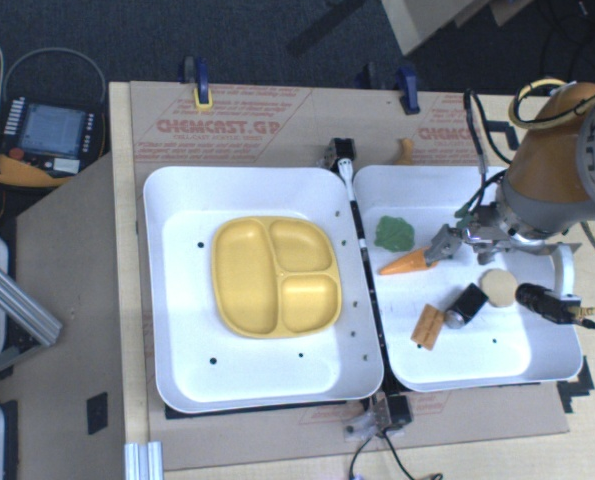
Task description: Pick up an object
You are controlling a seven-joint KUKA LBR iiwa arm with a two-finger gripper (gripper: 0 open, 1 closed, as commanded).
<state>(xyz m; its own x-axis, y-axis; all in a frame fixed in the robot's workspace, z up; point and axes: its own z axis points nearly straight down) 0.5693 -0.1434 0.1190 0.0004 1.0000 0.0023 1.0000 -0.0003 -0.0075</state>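
Note:
In the right bin (507,368) lie a green leafy lump (395,233), an orange carrot (405,262), a brown stick (428,326), a short black cylinder (466,306) and a cream round piece (498,286). My gripper (443,246) hangs low over this bin, right at the carrot's thick right end and just right of the green lump. The view does not tell whether it touches the carrot. The black cylinder and the cream piece rest side by side below the wrist.
A yellow divided plate (276,274) sits in the middle of the left bin (177,218). A raised rim (362,258) separates the two bins. The arm's grey and orange wrist (552,168) covers the right bin's far right corner.

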